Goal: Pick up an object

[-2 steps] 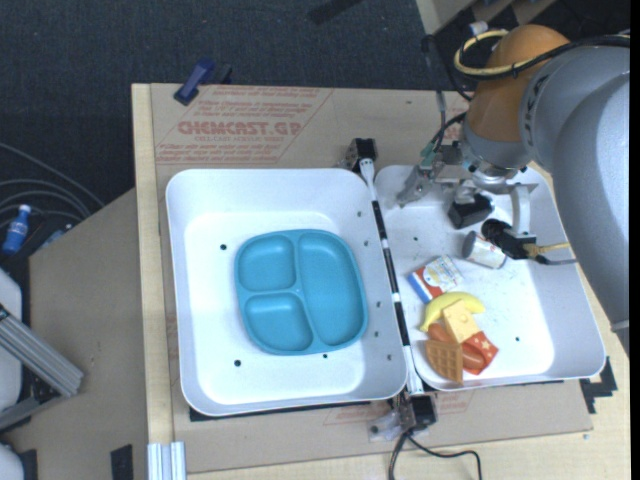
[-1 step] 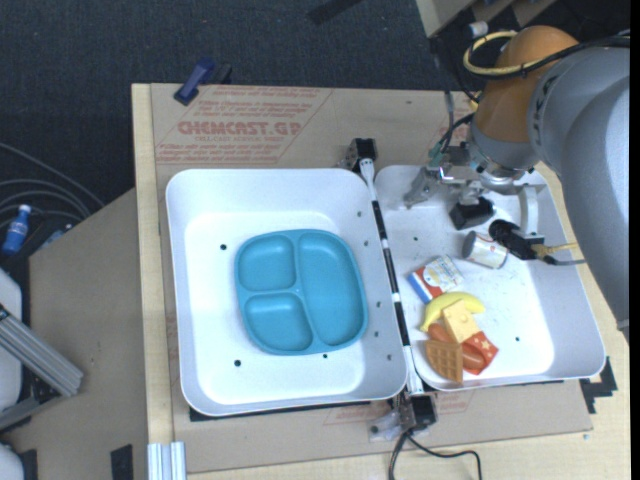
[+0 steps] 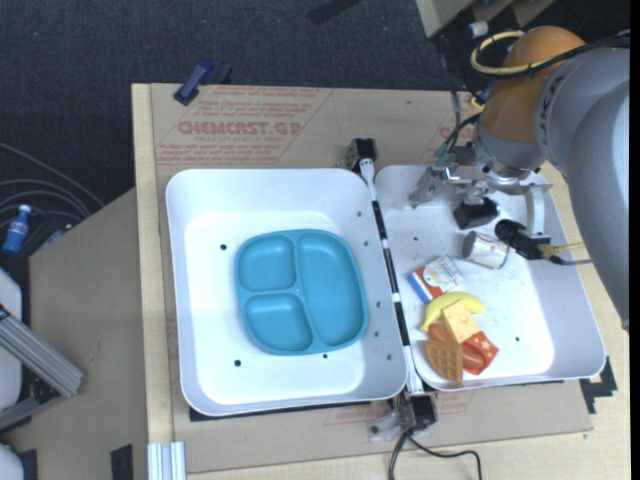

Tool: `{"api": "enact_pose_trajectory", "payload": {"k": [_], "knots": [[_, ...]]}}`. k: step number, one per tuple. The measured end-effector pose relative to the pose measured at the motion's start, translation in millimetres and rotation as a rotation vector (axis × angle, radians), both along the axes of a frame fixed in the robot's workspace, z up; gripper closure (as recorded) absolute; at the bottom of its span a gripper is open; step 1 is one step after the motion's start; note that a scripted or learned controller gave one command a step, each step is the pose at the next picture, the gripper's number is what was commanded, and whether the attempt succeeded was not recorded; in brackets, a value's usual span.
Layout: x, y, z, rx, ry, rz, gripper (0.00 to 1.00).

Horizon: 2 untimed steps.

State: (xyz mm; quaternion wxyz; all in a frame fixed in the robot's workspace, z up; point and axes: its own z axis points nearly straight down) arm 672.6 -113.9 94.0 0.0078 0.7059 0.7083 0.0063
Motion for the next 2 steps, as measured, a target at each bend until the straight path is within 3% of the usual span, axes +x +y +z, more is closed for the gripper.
{"api": "enact_pose_trajectory", "payload": {"k": [2], "knots": [[0, -22, 0, -0.001, 0.0, 0.0, 0.0]]}}
